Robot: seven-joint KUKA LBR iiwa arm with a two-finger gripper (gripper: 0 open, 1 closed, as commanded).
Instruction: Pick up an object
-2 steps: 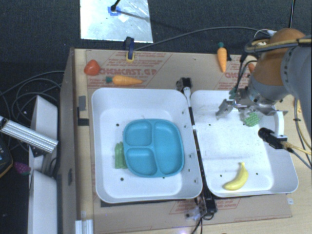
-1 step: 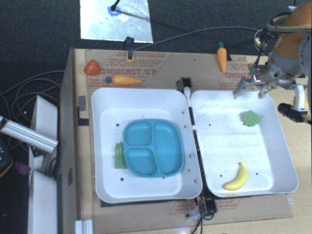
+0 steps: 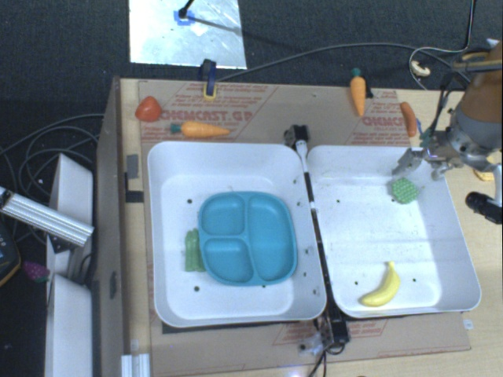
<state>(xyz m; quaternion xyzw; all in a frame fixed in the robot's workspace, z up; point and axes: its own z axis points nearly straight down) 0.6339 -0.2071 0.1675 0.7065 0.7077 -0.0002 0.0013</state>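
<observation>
A yellow banana [image 3: 382, 287] lies near the front of the right bin [image 3: 440, 242]. A small green knobbly object [image 3: 404, 189] rests toward that bin's back right. My gripper [image 3: 422, 163] hovers at the right bin's back edge, just beyond the green object, open with its fingers spread and nothing between them. In the left bin [image 3: 169, 210] sits a blue divided plate [image 3: 247, 237], with a green piece [image 3: 192, 250] against its left side.
On the cardboard behind the bins lie a red tomato [image 3: 147, 109], a carrot [image 3: 200, 129], a second carrot [image 3: 358, 93] and an orange piece [image 3: 409, 118]. A black divider [image 3: 309, 203] runs between the bins. Cables trail at the left and back right.
</observation>
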